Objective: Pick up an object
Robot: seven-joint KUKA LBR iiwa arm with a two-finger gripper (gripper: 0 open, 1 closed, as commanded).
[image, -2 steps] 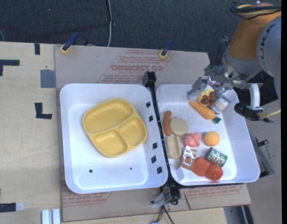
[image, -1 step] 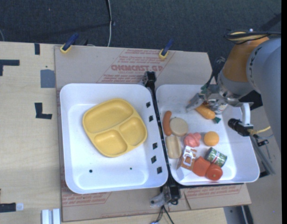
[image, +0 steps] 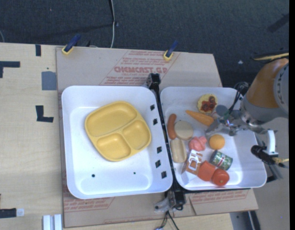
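Two white bins sat side by side on the tabletop (image: 22, 143); the left bin (image: 75, 176) held a yellow tray (image: 117, 130) with three parts, lying a bit turned; the right bin (image: 248, 169) held a pile of toy food.

In the right bin, a small tart with red bits (image: 207, 102) lay near the top; a carrot (image: 200, 117) lay just under it, slanting down to the right; a reddish sausage (image: 171, 125) stood along the bin's left side; a pale round bun (image: 183, 129) touched it; a long tan bread roll (image: 178, 150) lay below the bun; a pink thing (image: 198, 143) sat in the middle; a little orange ball (image: 217, 141) lay just right of it; a green can (image: 221, 160) lay on its side below the ball; a red pepper (image: 212, 174) lay at the bottom, next to a small red and white carton (image: 192, 160).

The grey arm (image: 267, 97) with its orange band came in from the right side of the frame; the gripper (image: 225, 122) was low over the right bin, just beside the carrot's tip and just above the orange ball; I could not tell how far apart it was, or if it had hold of anything; it was too small and dark to see.
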